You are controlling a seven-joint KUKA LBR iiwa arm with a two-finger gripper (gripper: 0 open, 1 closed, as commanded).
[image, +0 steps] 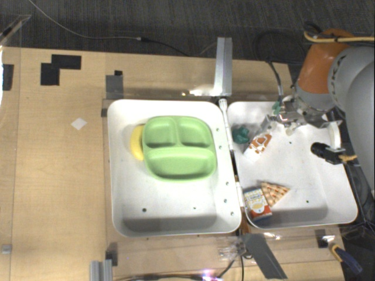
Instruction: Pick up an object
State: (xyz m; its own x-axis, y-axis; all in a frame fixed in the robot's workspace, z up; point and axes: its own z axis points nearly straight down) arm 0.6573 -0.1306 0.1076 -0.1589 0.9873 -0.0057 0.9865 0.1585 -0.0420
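Arm [343,69]: grey, with an orange band above the wrist; it comes in from 3 o'clock and bends over the upper right part of the right bin.
Hand [280,117]: it is over the upper middle of the right bin, near the back wall. It is small and partly blurred, so I cannot tell if it is open, closed or gripping something.
Right bin [334,212]: shallow and white, standing on the desk just beside the left bin.
Orange and white packet [259,142]: it lies in the right bin, at about 7 o'clock from the hand and near it. I cannot tell if the hand touches it.
Teal object [241,135]: small and dark green-blue, in the right bin close to the left wall, just beside the packet at its 9 o'clock.
Pizza slice toy [275,191]: flat triangle with a grid pattern, in the lower part of the right bin, at 6 o'clock from the hand and well apart from it.
Small box [256,202]: blue and orange, touching the pizza slice toy at its 8 o'clock, near the front wall.
Left bin [170,212]: shallow and white, at 9 o'clock from the right bin.
Green tray [178,147]: a plate with three compartments, in the upper half of the left bin.
Banana [136,143]: yellow, at 9 o'clock of the green tray, partly under its edge.
Desk [53,174]: light wood.
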